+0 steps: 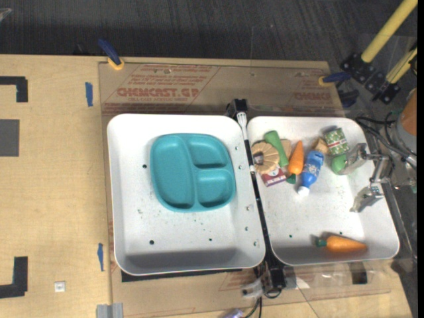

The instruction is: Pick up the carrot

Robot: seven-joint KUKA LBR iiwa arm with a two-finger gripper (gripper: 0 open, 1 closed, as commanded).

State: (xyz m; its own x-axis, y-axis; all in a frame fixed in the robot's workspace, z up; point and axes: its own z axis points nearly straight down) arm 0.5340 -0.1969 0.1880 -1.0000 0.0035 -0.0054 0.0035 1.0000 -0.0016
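We see the carrot (343, 244) lying on its side in the right bin (291, 244), near its front right corner — well apart from the cluster of toy items at the bin's far side. The gripper (371, 189) hovers at the bin's right edge, its two fingers spread, holding nothing. A teal divided plate (193, 171) sits in the left bin (132, 230).

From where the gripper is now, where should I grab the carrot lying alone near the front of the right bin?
Grip the carrot across its thick orange middle, coming straight down from above. It lies flat and lengthwise along the front wall of the right bin, green top to the view's left, nothing touching it. Fingers should close front to back; the gripper sits just behind it.
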